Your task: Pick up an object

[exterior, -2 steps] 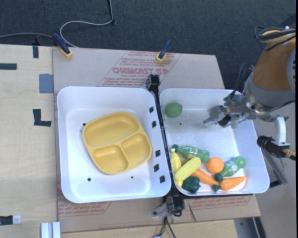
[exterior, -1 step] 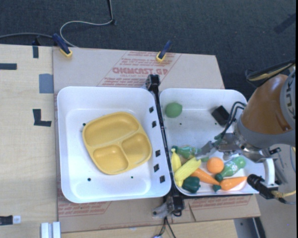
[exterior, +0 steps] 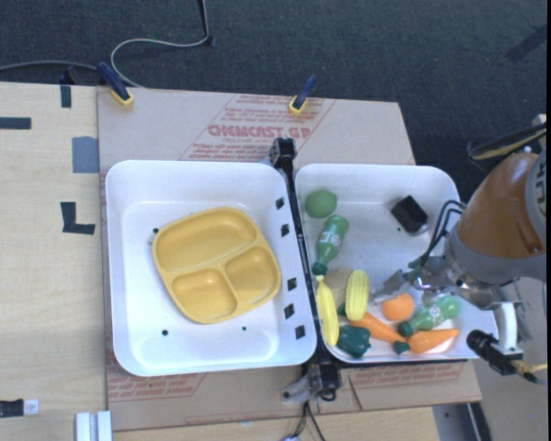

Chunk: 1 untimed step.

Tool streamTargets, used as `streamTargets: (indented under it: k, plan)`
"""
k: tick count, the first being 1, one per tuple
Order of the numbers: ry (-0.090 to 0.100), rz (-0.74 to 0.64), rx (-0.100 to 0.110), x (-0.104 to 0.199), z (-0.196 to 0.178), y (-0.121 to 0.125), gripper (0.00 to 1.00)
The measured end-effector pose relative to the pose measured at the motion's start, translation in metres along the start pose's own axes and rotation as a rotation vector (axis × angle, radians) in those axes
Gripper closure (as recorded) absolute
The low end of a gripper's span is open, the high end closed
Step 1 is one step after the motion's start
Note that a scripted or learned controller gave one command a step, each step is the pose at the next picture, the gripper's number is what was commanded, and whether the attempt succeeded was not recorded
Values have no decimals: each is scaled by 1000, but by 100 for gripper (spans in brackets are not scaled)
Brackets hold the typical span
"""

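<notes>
The right bin holds several toy foods: a green lime, a green bottle, a yellow corn cob, a banana, a carrot, a dark green pepper, a round orange, a light green piece and an orange piece. A black block lies at the back. My gripper hangs low over the bin's right front part, just above the orange and the light green piece. Its fingers are spread open with nothing between them.
The left bin carries a yellow divided plate. A black divider clip strip runs between the bins. Yellow clamps hold the cardboard under the bins at the back. The arm's orange band overhangs the right bin's right rim.
</notes>
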State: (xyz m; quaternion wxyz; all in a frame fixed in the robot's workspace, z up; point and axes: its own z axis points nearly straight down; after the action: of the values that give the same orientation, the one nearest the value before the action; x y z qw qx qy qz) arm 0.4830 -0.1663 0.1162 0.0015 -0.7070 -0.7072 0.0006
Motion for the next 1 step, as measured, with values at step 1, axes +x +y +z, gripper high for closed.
streamTargets:
  k: [1]
  plan:
    - [-1, 0, -4, 40, 24, 1, 0]
